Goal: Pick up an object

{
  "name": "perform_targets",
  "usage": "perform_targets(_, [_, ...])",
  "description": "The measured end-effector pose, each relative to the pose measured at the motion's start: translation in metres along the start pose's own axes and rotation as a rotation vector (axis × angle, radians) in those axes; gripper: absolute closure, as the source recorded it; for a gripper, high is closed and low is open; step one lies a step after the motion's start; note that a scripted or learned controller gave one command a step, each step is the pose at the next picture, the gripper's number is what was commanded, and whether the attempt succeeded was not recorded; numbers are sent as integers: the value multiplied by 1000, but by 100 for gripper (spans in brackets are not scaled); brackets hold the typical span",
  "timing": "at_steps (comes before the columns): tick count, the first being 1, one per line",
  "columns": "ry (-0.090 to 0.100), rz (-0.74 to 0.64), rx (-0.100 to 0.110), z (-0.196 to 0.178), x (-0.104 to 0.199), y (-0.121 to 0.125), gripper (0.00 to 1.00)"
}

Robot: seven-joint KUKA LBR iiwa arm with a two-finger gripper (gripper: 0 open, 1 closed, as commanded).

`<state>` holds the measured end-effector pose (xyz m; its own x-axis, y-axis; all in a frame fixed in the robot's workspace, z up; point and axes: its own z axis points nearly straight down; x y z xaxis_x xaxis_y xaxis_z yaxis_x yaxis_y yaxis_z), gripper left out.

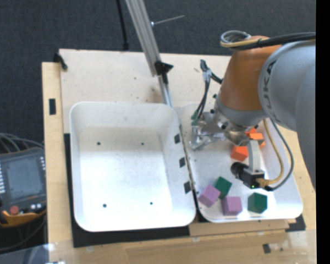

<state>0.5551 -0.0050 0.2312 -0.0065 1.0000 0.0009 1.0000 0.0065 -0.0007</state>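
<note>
My gripper (201,135) hangs low in the right bin (286,202), near its left wall, under the grey arm with the orange band (245,84). Beside it to the right lie two orange blocks (240,152) (255,135), partly covered by the wrist. Toward the bin's front sit two purple blocks (209,195) (231,205) and two green blocks (223,186) (257,202). I see nothing between the metal parts of the gripper.
The left bin (77,147) stands right next to the right one, their walls touching. A slanted aluminium post (146,32) rises behind the bins. A black cable with a connector (247,175) dangles from the wrist over the blocks. A teach pendant (19,180) lies off the bench at the left.
</note>
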Motion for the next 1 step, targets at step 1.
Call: perform_targets(1, [0,-1,-1,6,58,8,100])
